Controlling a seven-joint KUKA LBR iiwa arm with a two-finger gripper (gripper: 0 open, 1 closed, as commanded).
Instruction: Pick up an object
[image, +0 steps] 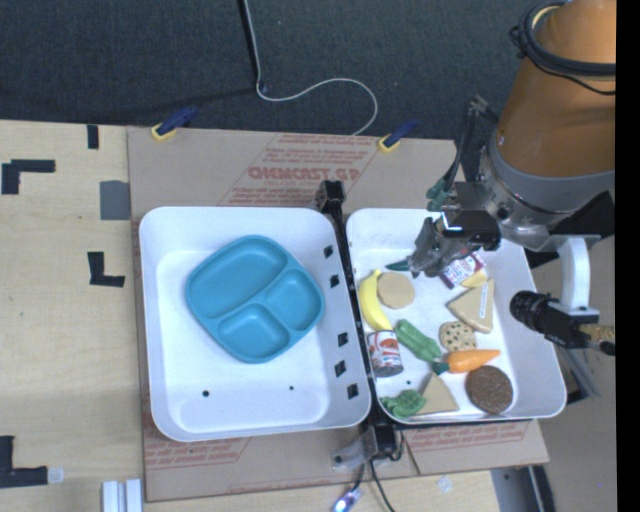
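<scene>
- The gripper (432, 250) hangs over the back part of the right bin (540, 400); I cannot tell its state.
- Just beside it lies a small packet (462, 270) with purple print, too small to read.
- The left bin (165, 300) holds a blue divided plate (255, 297).
- The cardboard (300, 170) under the bins carries red writing that reads about like "CHEMCAST".
- A small can (386, 353) has a red label, unreadable.
</scene>
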